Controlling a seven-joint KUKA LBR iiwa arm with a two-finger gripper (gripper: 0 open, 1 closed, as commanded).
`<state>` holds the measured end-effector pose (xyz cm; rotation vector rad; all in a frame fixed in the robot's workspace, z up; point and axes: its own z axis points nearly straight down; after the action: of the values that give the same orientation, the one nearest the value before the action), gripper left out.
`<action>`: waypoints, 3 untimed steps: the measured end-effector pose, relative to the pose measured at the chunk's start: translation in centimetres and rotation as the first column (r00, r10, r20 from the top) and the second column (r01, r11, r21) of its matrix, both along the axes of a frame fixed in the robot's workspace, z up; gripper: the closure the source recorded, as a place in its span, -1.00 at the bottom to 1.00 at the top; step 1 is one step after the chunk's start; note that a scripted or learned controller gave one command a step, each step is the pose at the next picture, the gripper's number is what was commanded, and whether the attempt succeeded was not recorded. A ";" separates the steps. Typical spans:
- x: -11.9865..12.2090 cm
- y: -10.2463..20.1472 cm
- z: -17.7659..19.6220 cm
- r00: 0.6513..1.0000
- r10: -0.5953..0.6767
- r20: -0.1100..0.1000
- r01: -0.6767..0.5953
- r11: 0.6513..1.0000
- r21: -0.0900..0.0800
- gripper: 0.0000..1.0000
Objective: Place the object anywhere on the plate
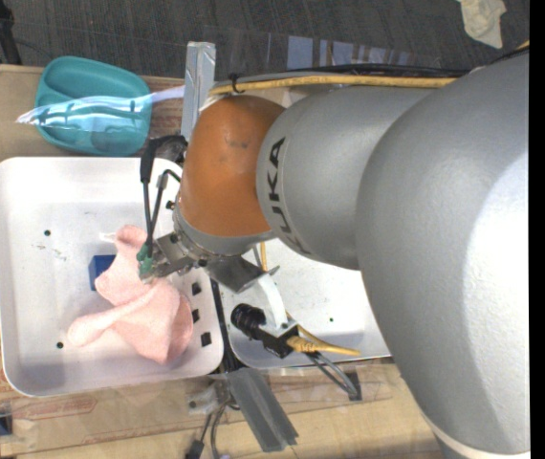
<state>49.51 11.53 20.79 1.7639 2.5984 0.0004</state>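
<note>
A crumpled pink cloth (143, 314) lies in the left white bin (24, 256), toward its right side. A small blue object (101, 269) peeks out from under the cloth's left edge. My gripper (150, 259) hangs over the cloth's upper part, right at the fabric; the wrist hides whether it has hold of anything. The grey arm with its orange band (225, 175) reaches in from the right and hides most of the right bin (330, 328). I cannot make out a plate.
A teal scoop-shaped container (86, 98) with a clear plastic bag lies on the bench behind the left bin. The wall between the two bins runs just right of the cloth. A crumpled rag (478, 12) lies on the floor at the top right.
</note>
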 end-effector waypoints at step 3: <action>-1.6 0.0 -11.3 0.990 0.144 0.008 -0.144 0.990 0.002 1.00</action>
<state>47.91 11.52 9.49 1.5699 2.7146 0.0105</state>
